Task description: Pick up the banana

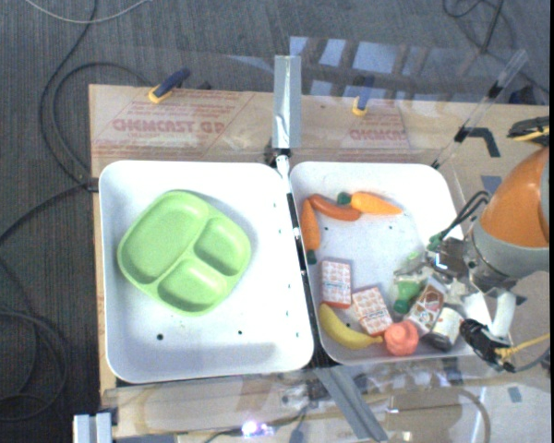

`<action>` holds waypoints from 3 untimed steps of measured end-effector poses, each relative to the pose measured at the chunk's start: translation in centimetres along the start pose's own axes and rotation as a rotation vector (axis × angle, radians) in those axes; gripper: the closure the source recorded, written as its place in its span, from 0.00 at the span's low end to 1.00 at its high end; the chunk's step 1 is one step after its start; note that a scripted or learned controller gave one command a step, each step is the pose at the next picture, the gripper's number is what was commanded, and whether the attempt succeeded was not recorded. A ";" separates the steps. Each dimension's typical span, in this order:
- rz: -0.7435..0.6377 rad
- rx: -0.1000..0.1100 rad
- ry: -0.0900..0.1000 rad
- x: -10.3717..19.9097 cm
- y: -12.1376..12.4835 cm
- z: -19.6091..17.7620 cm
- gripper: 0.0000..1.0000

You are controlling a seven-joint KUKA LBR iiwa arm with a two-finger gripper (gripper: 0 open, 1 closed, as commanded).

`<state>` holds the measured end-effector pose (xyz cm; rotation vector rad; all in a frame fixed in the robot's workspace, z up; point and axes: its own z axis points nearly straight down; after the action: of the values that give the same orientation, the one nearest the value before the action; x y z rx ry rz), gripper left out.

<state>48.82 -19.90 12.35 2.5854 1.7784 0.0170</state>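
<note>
The yellow banana lies curved along the front of the right bin, beside a small patterned card and a reddish round fruit. My gripper hangs over the right side of that bin, above a cluster of small items, roughly a hand's width right of the banana and apart from it. Nothing of the banana is covered by the arm.
Two orange carrots and an orange piece lie at the back of the right bin, with a second card, a green item and a small carton nearer. A green divided plate sits in the left bin.
</note>
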 end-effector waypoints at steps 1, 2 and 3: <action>-0.254 0.012 -0.004 8.9 -3.6 -11.3 0.00; -0.347 0.015 -0.005 15.2 -6.3 -5.8 0.00; -0.349 0.018 -0.003 15.3 -6.3 -6.6 1.00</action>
<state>48.37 -3.35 19.04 2.2459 2.2077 -0.0034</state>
